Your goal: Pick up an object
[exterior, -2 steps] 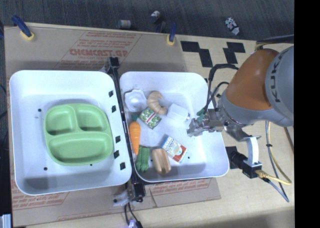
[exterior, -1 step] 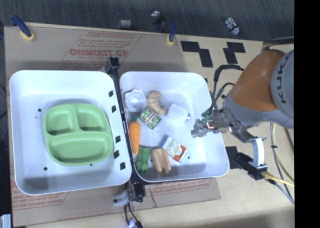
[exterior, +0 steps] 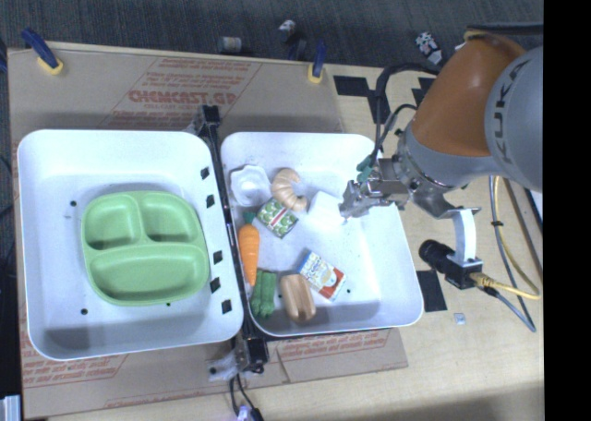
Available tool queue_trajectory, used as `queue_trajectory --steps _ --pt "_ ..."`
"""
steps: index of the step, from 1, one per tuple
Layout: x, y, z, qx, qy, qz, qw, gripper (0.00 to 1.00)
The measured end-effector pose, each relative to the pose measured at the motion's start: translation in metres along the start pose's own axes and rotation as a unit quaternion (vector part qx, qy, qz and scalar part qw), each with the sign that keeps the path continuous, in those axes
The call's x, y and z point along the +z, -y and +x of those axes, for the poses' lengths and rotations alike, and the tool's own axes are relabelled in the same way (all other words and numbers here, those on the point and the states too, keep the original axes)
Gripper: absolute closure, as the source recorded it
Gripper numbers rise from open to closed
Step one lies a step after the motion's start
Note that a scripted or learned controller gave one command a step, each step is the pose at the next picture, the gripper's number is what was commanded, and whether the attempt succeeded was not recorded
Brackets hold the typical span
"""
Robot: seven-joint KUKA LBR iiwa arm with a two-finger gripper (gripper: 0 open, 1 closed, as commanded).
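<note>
Left bin point(exterior: 37, 253): one green divided plate point(exterior: 143, 246), smooth plastic, three compartments. Right bin point(exterior: 392, 267): toy food, mostly along its left side. White cup-like piece point(exterior: 247, 184), tan croissant-shaped piece point(exterior: 288, 187), small green-and-white carton point(exterior: 276, 217), orange carrot point(exterior: 248, 252), dark green vegetable point(exterior: 265, 294), tan bread-like piece point(exterior: 297, 296), small red-and-white carton point(exterior: 322, 275), white block point(exterior: 323, 206). Gripper point(exterior: 355, 201) sits over the right bin's upper right area, just beside the white block, nothing visibly between the fingers. Can't tell how far apart they are from this angle. Other items lie left and below it.
</note>
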State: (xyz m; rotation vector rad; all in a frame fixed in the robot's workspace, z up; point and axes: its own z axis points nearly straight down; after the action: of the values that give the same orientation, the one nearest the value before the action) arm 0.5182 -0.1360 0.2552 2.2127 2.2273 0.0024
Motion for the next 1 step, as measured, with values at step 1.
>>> queue_trajectory --steps 1 --pt "0.0001 0.0002 -0.0003 0.000 0.000 0.000 1.0000 0.00"
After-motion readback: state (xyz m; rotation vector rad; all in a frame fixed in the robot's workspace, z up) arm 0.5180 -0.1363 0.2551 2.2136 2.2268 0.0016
